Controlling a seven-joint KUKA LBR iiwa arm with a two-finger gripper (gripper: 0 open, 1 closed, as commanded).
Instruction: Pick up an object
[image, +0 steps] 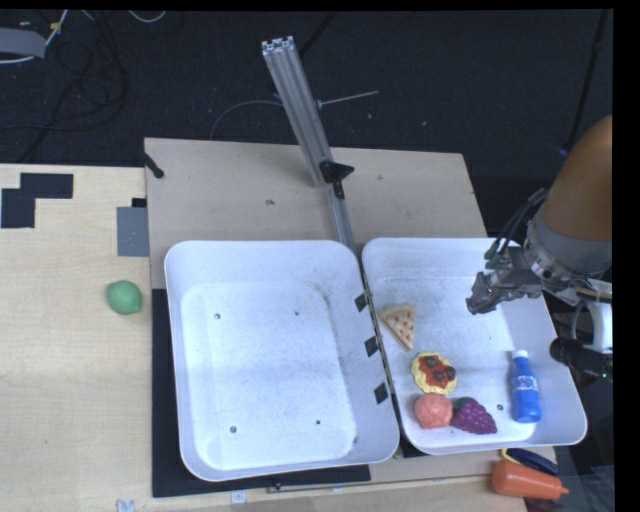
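The gripper (483, 300) hangs over the right bin (440, 262); how it is set cannot be told. Nothing looks picked yet: the pizza slice (400, 325) and blue bottle (523, 385) lie in the bin.

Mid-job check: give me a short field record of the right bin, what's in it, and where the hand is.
right bin: shallow white plastic bin
contents: tan waffle wedge; yellow toy pizza with red topping; pink-red round fruit; purple toy grape bunch; blue plastic bottle with white cap
hand: dark two-finger hand over the bin's upper right area, apart from every item
held: nothing seen between the fingers
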